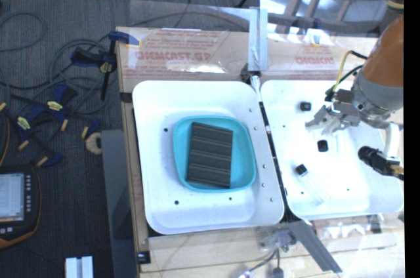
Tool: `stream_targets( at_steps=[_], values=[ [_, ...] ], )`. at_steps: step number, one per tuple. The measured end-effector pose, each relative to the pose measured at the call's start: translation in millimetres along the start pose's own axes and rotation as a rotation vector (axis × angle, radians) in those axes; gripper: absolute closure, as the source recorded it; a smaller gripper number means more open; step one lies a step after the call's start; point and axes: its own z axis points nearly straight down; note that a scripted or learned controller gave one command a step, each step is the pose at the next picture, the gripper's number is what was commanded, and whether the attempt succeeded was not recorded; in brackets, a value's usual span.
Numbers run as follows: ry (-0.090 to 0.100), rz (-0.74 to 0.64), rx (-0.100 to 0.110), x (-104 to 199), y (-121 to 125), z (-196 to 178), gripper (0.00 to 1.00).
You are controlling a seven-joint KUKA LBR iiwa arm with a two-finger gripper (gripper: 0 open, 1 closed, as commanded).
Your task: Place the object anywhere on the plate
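Camera view: a slanted look down on my surface (197,245), which carries two shallow white bins side by side.
Left bin (154,204): sits at the centre of the frame and holds a turquoise plate (180,162) in its middle.
Object (210,154): a dark grey ribbed rectangular block, lying flat on the plate, its long side running from twelve to six o'clock. It covers most of the plate's middle, with a blue rim showing all around it.
Right bin (341,195): touches the left bin along their shared edge, at about three o'clock from the plate.
Small pieces: three small black bits lie apart on the right bin's floor, one (305,105) toward twelve o'clock, one (322,145) near the middle, one (300,170) toward seven o'clock.
My arm (387,63): grey with an orange band, reaching in from three o'clock above the right bin.
My tool (335,118): low over the right bin, well apart from the plate and the block; I cannot tell how it is set.
Floor (59,21): grey carpet at nine o'clock, strewn with black cables and blue and yellow clamps (39,114).
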Motion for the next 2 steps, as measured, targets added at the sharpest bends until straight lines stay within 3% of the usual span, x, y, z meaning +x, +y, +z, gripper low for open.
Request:
stream_targets(
  at_steps=[1,2],
  values=[
    [0.005,-0.066,0.002,64.7,-54.1,9.3,1.00],
    [0.006,-0.066,0.002,64.5,-54.1,9.3,0.00]
  ],
)
